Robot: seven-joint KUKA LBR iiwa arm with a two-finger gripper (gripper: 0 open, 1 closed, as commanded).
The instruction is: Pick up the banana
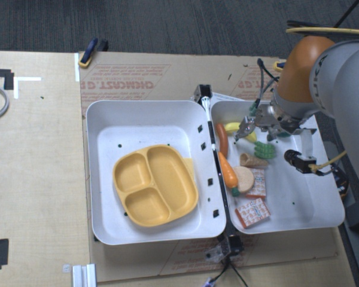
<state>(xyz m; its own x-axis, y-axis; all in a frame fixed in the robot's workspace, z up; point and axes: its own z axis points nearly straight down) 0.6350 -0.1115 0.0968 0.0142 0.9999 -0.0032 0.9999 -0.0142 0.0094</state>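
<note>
We saw the banana (231, 127) lying in the right bin (323, 211), near its far left corner and just beside the red sausage (221, 139) that ran along the wall between the two bins. Only a small yellow part of it was visible, because the tool (250, 126) hung directly over its right end; we think the arm (332, 70) was brought to this place for reaching the fruit from above. Whether the tool was open or closed, and whether it touched the banana, we could not tell, so we do not claim that anything was held. The other toy foods were crowded close by: a green piece (265, 149) just beside the tool, a carrot (228, 172) and a pale round slice (244, 179) nearer to us, and a small printed packet (252, 211) further down. In our judgement this crowding made the grasp delicate, since the tool could easily catch a neighbour instead. The left bin (102, 178) carried a yellow divided plate (155, 185), well apart from the work. Both bins rested on cardboard (125, 79) on the worktop (36, 178).
</note>
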